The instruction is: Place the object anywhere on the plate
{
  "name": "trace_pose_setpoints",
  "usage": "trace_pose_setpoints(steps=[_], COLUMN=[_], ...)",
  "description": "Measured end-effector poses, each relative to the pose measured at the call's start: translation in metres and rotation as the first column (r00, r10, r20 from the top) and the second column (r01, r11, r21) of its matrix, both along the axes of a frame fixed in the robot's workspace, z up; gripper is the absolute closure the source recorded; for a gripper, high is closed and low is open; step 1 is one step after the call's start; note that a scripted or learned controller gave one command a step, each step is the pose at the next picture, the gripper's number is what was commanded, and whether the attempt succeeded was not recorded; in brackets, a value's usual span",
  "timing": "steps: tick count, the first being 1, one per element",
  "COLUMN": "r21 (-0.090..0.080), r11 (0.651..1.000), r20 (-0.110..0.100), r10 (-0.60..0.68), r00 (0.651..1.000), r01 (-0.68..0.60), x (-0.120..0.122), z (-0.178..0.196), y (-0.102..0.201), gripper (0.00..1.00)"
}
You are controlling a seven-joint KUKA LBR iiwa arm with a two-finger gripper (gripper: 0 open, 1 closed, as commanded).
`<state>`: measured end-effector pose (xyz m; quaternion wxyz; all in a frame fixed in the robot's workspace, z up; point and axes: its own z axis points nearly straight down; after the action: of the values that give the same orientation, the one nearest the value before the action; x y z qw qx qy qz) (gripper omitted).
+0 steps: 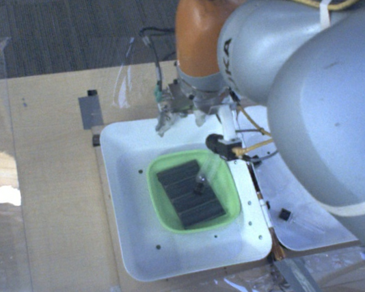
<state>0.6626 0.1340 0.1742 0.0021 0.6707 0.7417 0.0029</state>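
A green square plate (162, 211) with rounded corners sits in the middle of the left white bin (138, 253). On the plate lies a dark grey ridged block (186, 200), tilted a little, with a small dark knob (199, 187) on its upper right part. My gripper (167, 118) hangs over the far rim of the left bin, above and behind the plate and apart from the block. Nothing shows in its grasp. The orange wrist band (198, 32) is just above it.
The grey arm (321, 105) covers most of the right bin (300, 226), where a small black piece (285, 215) lies. A black fitting with cables (218, 145) hangs by the plate's far right corner. The wooden bench (46, 199) stretches to the left.
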Motion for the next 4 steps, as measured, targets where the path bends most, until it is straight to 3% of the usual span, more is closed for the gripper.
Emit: trace_pose_setpoints(steps=[1,2,3,4], r21=[-0.001,-0.003,-0.003,-0.002], r11=[1.0,0.997,0.999,1.0], r20=[0.002,0.006,-0.001,-0.002], r10=[-0.015,0.072,0.051,0.009], r00=[1.0,0.997,0.999,1.0], r01=[0.015,-0.072,-0.051,-0.009], x=[0.007,0.008,0.007,0.007], z=[0.012,0.14,0.09,0.074], y=[-0.051,-0.12,-0.171,-0.188], gripper=[0.0,0.0,0.0,0.0])
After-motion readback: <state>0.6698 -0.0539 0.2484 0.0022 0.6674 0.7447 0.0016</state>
